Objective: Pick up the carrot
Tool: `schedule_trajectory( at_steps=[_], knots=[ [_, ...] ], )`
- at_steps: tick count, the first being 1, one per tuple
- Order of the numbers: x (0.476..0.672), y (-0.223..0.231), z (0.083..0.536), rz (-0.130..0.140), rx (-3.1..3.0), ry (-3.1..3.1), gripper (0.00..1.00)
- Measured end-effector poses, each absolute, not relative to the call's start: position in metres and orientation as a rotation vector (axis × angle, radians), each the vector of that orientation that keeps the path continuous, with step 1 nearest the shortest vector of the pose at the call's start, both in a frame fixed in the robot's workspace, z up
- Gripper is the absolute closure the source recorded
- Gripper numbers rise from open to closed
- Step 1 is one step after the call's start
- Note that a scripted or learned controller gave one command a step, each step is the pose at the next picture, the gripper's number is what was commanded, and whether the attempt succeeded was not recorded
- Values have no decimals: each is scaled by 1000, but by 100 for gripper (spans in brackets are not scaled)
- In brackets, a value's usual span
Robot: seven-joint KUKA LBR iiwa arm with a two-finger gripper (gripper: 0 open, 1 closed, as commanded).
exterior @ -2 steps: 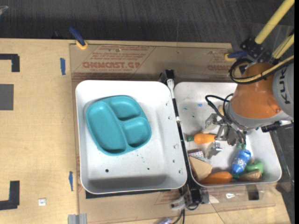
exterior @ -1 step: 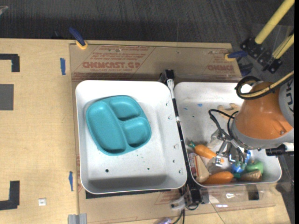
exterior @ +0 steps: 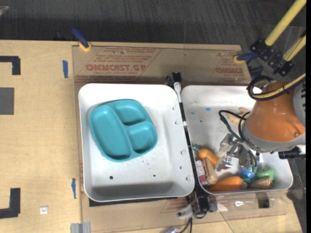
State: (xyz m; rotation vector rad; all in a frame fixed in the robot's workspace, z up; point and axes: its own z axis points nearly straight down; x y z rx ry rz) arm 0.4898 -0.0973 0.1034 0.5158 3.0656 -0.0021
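Long orange plastic carrot (exterior: 228, 182) lies at the near edge of the right white bin (exterior: 209, 103), long axis roughly left-right. Gripper (exterior: 228, 158) hangs just above-left of it, over the clutter; clenched or released, cannot tell.

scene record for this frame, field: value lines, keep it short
left bin: holds a teal divided plate
right bin: small items piled at its near end
carrot: orange, lying near the right bin's front wall, among the pile
second orange item: just behind the carrot, identity unclear
arm: orange band over the right bin
gripper: low over the pile, beside the carrot; nothing seen between its fingers
task status: carrot not yet lifted
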Motion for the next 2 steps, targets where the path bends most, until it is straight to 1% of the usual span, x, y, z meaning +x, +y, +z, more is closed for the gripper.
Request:
schedule_trajectory(
  at_steps=[1, 2],
  knots=[
    [496, -96, 92, 6, 1027, 2958, 100],
    [483, -7, 187, 7, 983, 2972, 100]
  ],
)
